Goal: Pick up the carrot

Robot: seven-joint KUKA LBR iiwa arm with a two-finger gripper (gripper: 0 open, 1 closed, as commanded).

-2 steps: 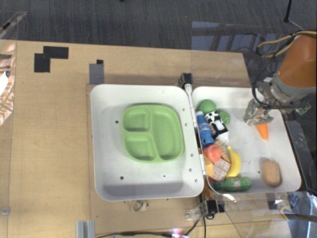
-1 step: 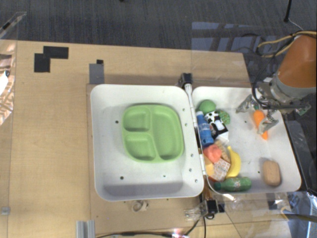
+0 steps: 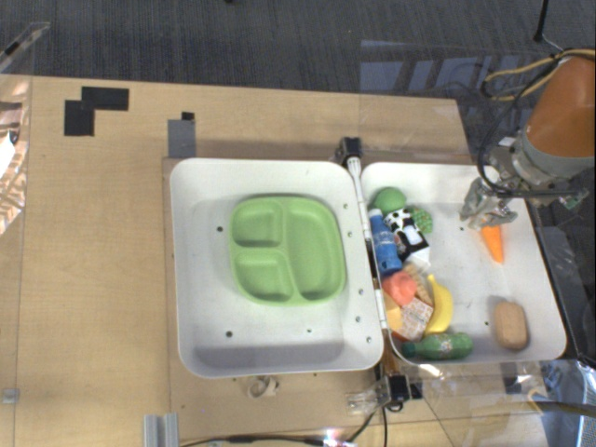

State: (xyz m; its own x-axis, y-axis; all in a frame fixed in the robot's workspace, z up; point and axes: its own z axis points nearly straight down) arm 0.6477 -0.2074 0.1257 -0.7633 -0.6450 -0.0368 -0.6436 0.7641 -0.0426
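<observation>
Small orange tapered carrot (image 3: 493, 243) on floor of right-hand shallow white bin (image 3: 549, 277), upper right of frame. Metal two-finger gripper (image 3: 488, 214) just above it; grip state: cannot tell.

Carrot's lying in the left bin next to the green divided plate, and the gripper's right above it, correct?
Not quite. The carrot lies in the right bin, not the left one with the green divided plate. The camera view shows it, with the gripper right above the carrot as you said.
</observation>
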